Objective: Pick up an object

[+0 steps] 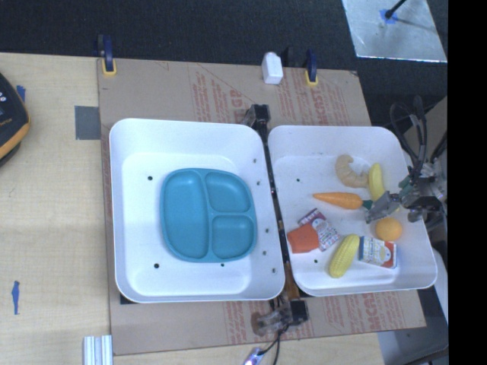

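Note:
The right white bin [335, 132] holds several small items. A beige pastry [349, 171] and a yellow banana [376, 180] lie toward its back. An orange carrot [339, 200] is in the middle and an orange ball [389, 230] is at the right. A yellow corn cob [343, 255], a red packet [303, 239] and a white carton [377, 252] lie near the front. My gripper [383, 204] reaches in from the right edge. It hangs low between the banana and the orange ball, just right of the carrot's tip. Nothing visibly sits in it.
The left white bin [137, 150] holds a blue divided plate [208, 214]. Both bins rest on a cardboard sheet [190, 97] clamped to the bench. Cables and arm parts [420, 181] crowd the right bin's right rim.

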Robot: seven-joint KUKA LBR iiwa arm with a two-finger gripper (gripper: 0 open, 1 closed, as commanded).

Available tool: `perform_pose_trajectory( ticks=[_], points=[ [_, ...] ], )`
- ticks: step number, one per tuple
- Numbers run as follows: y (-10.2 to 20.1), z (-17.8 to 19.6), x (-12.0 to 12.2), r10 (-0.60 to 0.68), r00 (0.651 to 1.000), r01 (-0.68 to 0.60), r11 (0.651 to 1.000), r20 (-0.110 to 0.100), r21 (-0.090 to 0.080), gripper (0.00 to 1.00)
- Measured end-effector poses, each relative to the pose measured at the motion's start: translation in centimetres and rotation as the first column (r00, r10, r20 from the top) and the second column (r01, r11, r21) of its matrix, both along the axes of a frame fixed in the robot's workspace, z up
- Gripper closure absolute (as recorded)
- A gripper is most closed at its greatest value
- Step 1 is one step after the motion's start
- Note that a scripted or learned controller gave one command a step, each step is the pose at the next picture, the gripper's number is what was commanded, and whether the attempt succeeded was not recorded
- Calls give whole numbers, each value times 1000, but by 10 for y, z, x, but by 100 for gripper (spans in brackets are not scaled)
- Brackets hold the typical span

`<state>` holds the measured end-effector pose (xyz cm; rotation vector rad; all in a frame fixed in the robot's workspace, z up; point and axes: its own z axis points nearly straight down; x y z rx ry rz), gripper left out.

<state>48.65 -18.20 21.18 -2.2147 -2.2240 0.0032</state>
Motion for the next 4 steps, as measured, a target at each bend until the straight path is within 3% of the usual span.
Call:
perform_pose_trajectory(
  ticks=[1,2,3,4],
  points=[
    [-26,-104,17,1,1000,-1,1000,1,-1,0],
    [-22,-120,100,0,1000,0,1000,2,0,0],
    [14,-119,141,0,1000,0,1000,2,1,0],
    [62,-120,156,2,1000,-2,1000,3,-1,0]
  ],
)
